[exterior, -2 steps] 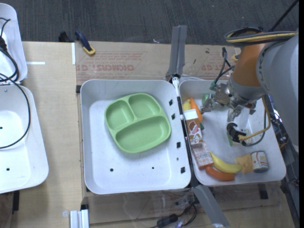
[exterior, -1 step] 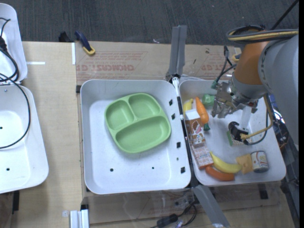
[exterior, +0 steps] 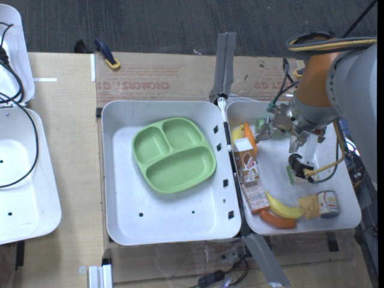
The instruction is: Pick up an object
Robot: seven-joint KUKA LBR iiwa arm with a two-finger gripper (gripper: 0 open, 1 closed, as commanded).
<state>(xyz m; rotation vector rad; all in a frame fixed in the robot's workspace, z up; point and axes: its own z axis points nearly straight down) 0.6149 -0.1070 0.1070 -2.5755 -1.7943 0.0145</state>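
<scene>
The orange piece (exterior: 249,134) lies in the right bin (exterior: 348,218), just above the upright carton (exterior: 246,161) and touching its top edge. The pincer (exterior: 273,126) hangs just to the right of that piece, above and to the right of the carton. A small green bit (exterior: 260,125) sits between the two. Whether the pincer is open or closed, or has hold of anything, cannot be told.

A yellow piece (exterior: 238,131) lies at the carton's upper left. Below the carton are a small box (exterior: 255,197), a banana (exterior: 285,208) and a red-orange vegetable (exterior: 277,220). Further to the lower right are a cheese wedge (exterior: 309,206) and a can (exterior: 328,203).

The carton's print is too small to read. Left of the carton, a green divided plate (exterior: 174,155) lies in the left bin (exterior: 120,215). The red lettering on the cardboard (exterior: 150,77) beyond it is upside down and unclear.
</scene>
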